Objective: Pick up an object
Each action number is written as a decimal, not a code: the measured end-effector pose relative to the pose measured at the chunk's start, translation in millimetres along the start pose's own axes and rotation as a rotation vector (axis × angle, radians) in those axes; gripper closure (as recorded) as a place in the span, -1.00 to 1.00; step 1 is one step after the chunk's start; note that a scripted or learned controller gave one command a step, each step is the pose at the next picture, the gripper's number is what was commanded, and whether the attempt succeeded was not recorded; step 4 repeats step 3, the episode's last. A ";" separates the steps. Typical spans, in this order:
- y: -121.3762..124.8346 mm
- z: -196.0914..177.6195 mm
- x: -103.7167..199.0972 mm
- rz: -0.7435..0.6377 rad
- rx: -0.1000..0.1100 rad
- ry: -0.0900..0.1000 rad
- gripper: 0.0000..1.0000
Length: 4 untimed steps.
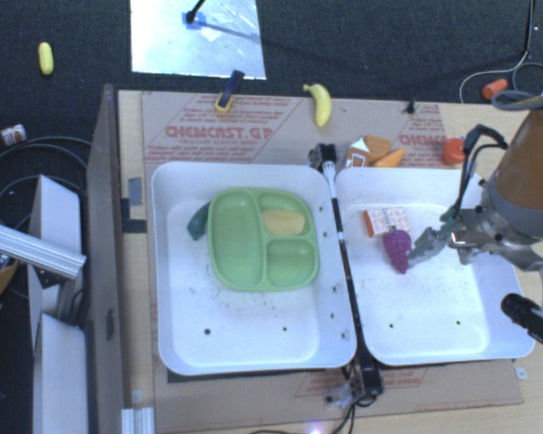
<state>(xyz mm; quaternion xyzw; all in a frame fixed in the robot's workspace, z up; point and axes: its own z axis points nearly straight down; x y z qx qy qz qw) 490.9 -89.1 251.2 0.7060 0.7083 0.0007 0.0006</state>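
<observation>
Bench surface is brown printed cardboard carrying two shallow white plastic bins w/ rounded corners, joined at a dark centre seam. Left bin (176, 333) holds a glossy green divided tray (240, 265), rounded-rectangle shape w/ three compartments; a pale yellow soft-looking item (283, 221) lies in the tray's compartment at 1 o'clock, and a dark teal object (197, 221) sits at the tray's 9 o'clock edge, touching or just beside it, cannot tell which. Right bin (434, 333) has a speckled, scuffed floor and holds a purple bumpy grape-bunch toy (397, 249) plus a small flat white-and-red packet (385, 219) just beside the grapes at their 11 o'clock. Gripper (428, 243), grey metal on an arm w/ an orange band, reaches in from 3 o'clock and sits low over the right bin; fingertips lie just beside the grapes at their 3 o'clock, and whether the fingers are apart or together cannot be told at this angle. Nothing is visibly between them. Outside the bins at 12 o'clock: a smooth curved yellow banana (320, 104), an orange carrot-like piece (388, 158), a round orange-red item (452, 151) and a yellow-and-dark clamp (227, 94). Another small yellow item (45, 58) lies on the dark carpet at far 10 o'clock.
</observation>
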 end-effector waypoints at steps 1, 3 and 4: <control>68.1 101.7 1.5 -0.004 0.000 0.000 -1.00; 85.0 156.4 -39.3 0.002 -0.001 -0.001 1.00; 85.0 156.4 -39.3 0.002 -0.001 -0.001 1.00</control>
